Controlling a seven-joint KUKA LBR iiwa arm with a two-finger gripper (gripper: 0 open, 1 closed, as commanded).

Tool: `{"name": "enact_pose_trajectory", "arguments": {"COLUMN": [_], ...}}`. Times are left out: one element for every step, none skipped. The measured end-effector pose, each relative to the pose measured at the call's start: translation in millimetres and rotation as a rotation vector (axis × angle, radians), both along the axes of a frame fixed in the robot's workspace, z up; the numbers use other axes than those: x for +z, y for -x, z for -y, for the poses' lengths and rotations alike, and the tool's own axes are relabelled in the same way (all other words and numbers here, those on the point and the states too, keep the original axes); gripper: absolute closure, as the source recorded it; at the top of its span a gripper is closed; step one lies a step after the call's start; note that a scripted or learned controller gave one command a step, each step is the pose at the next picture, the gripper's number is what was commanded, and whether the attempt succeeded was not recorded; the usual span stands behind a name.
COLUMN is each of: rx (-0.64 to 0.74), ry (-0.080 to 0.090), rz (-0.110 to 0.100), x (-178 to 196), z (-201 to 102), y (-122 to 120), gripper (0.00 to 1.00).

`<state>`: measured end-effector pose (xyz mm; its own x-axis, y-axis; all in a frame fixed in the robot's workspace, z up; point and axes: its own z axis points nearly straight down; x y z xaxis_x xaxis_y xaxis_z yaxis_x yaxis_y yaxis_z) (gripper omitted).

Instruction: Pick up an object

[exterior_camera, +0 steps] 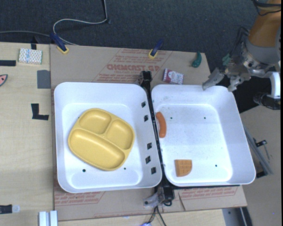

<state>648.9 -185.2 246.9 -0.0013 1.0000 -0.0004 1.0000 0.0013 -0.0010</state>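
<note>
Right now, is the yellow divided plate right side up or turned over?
Right side up. The yellow plate in the left bin shows its three hollow compartments facing the camera.

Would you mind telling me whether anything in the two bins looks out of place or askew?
Nothing looks spilled or damaged. The yellow tray sits askew in the left bin, and the sausage lies by the right bin's left wall.

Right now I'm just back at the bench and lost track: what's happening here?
A grey arm with an orange band is working on picking something up. Its end effector sits above the far right corner of the right bin, with nothing seen between its fingers. That bin holds an orange hot dog by its left wall and a small waffle near the front. The left bin holds a yellow divided plate.
</note>
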Motion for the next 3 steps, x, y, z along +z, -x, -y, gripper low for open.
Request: {"name": "enact_pose_trajectory", "arguments": {"rx": [-0.001, -0.001, -0.001], "ry": [-0.001, 0.000, 0.001], "rz": [-0.003, 0.002, 0.005], "x": [-115, -161, -161], "z": [29, 15, -38], "y": [53, 118, 164], "gripper": [0.00, 0.00, 0.00]}}
